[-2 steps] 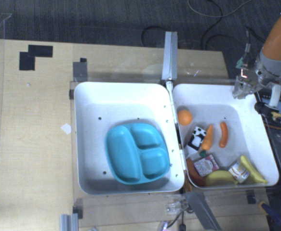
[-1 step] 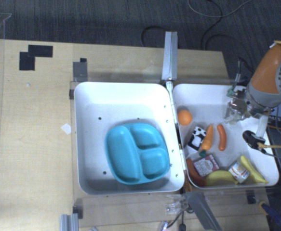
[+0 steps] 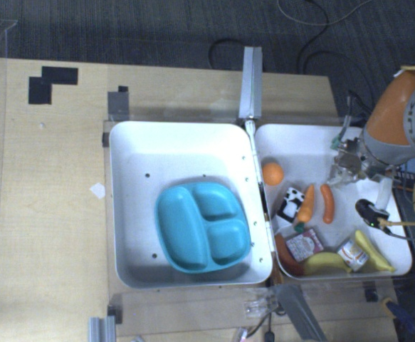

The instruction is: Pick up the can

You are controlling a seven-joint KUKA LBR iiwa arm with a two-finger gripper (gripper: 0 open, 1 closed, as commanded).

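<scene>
Grey metal pincer (image 3: 344,164) hangs over the far right part of the right-hand bin (image 3: 300,135), at the end of an arm (image 3: 396,120) with an orange band that reaches in from the right. How far the pincer is open cannot be told from this angle, and nothing is seen in its hold. Near it, towards the front, lie a reddish sausage (image 3: 327,204) and a carrot (image 3: 306,204) side by side, then a black-and-white block (image 3: 288,204), with an orange (image 3: 272,172) by the wall shared with the other bin. The can (image 3: 304,246), which seems to lie on its side with a red and grey label, is well apart from the pincer, at the bin's front left. A yellow banana (image 3: 324,263) lies just in front of it, and a pale packet (image 3: 353,255) and a second banana (image 3: 373,251) sit to its right. The left bin (image 3: 136,191) holds a blue divided plate (image 3: 203,225), and both bins rest on a pale wooden surface (image 3: 50,191). The likely trouble is crowding: the pincer may close on the banana or carrot instead, or knock them while coming down. A can lying on its side could also roll or slip free, and the nearby bin walls leave little room.
</scene>
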